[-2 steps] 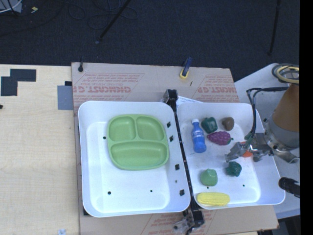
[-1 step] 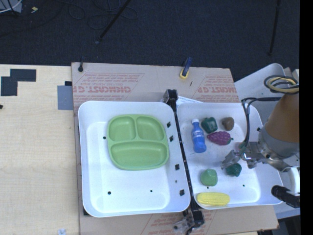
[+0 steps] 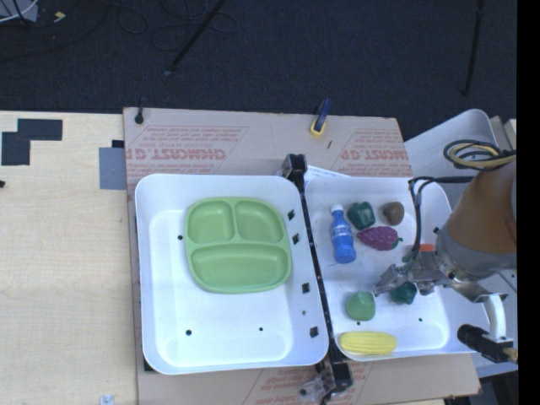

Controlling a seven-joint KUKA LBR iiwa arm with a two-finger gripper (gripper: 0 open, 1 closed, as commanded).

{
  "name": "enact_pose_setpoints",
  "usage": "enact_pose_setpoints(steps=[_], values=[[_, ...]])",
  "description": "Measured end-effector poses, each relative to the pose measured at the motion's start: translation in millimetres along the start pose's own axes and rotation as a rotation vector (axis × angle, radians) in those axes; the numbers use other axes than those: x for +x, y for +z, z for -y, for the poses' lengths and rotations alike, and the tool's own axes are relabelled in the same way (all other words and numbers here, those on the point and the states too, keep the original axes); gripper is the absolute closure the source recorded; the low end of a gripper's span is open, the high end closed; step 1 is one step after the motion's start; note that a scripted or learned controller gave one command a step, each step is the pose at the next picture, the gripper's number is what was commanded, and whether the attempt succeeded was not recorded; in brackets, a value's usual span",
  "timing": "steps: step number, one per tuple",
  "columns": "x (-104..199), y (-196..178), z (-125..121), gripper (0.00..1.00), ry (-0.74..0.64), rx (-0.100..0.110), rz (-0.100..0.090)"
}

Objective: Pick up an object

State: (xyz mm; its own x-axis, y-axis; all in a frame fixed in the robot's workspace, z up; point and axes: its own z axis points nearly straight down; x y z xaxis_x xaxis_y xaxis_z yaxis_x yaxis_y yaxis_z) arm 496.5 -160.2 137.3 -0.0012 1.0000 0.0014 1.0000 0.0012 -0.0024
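Reaching in from the right, the grey arm [image 3: 485,226] with its orange band hangs over the right bin [image 3: 434,332], its end effector [image 3: 396,283] low over the bin floor. Whether the end effector is open or closed cannot be told from this slant; a small dark green object [image 3: 405,293] sits right at its tip, touching or nearly touching, and no grasp on it is visible.

Other objects in the right bin: a blue bottle [image 3: 342,236] lies near the divider between the bins; a dark green pepper-like piece [image 3: 361,215] is just beside its top end; a brown rounded piece [image 3: 393,213] is near the far wall; a purple piece [image 3: 380,238] lies between the bottle and the end effector. A light green rounded piece [image 3: 360,305] rests nearer the front, left of the tip, and a yellow corn cob [image 3: 367,342] lies against the front rim.

Open floor in that bin lies mostly along the front right, between the corn and the right wall.

The left bin [image 3: 164,310] holds a green divided plate [image 3: 237,245] toward its far side, with bare white floor on its near half. Both bins sit on cardboard [image 3: 211,146] on the desk [image 3: 59,268].
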Motion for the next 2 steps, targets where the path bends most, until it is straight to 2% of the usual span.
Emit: enact_pose_setpoints(steps=[1, 2], values=[[0.8, 36.1, -1.4, 0.00, 0.000, -0.002, 0.001], [0.1, 42.8, -0.3, 1.00, 0.006, 0.001, -0.001]])
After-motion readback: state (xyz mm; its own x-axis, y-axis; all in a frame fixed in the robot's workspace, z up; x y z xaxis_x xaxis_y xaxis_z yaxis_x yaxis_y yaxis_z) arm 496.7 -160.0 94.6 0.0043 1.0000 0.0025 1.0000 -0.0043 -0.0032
